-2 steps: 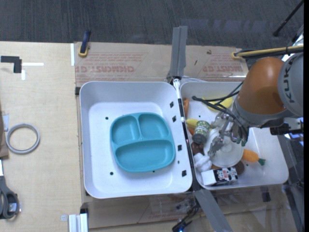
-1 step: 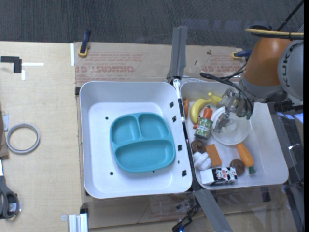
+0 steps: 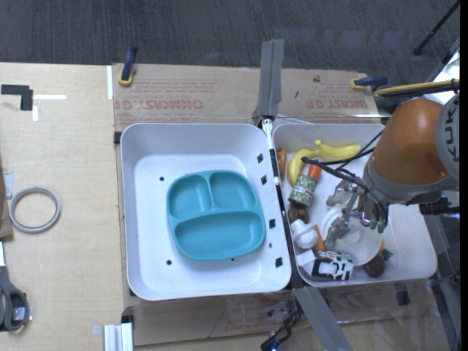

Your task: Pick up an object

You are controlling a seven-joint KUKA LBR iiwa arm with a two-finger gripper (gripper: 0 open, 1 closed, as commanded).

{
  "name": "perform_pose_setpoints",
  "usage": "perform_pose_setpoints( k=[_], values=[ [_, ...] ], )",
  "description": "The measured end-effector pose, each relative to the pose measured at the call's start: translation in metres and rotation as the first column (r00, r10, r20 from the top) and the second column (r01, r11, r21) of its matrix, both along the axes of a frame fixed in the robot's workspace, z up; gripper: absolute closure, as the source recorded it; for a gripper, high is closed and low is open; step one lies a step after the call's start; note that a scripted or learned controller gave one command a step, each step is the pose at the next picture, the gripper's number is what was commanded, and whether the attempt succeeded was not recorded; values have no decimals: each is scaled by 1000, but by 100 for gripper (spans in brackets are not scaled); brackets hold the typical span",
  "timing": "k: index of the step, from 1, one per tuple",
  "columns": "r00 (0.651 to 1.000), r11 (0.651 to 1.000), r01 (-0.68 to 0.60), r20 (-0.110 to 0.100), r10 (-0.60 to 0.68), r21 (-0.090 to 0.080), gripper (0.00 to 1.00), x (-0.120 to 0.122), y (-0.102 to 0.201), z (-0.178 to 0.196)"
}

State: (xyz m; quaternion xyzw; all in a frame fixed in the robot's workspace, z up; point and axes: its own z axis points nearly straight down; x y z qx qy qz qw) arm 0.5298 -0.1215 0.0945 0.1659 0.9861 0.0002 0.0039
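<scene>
Right bin (image 3: 409,269) holds a jumble: two yellow bananas (image 3: 333,152) at the far end, a small bottle (image 3: 303,189) lying beside them. A black-and-white carton (image 3: 333,268) lies near the front wall, beside a white dish (image 3: 362,243).

Glossy white plastic bins (image 3: 139,218), smooth matt teal plastic tray (image 3: 216,215), pale wood bench (image 3: 58,145), brown cardboard (image 3: 190,97)

A divided tray (image 3: 216,215) lies in the left bin (image 3: 139,196); a banana (image 3: 329,154) and bottle (image 3: 304,185) lie in the right bin (image 3: 420,258).
</scene>
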Motion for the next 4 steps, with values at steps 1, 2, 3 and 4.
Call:
perform_pose_setpoints(
  k=[1,2,3,4],
  values=[
    [949,949,314,-3,-314,1,0,107,17,26],
    [927,927,375,-6,-375,0,0,118,25,-2],
    [928,928,373,0,-373,-5,100,119,23,8],
    [968,968,250,-5,-250,1,100,59,19,-2]
  ],
)
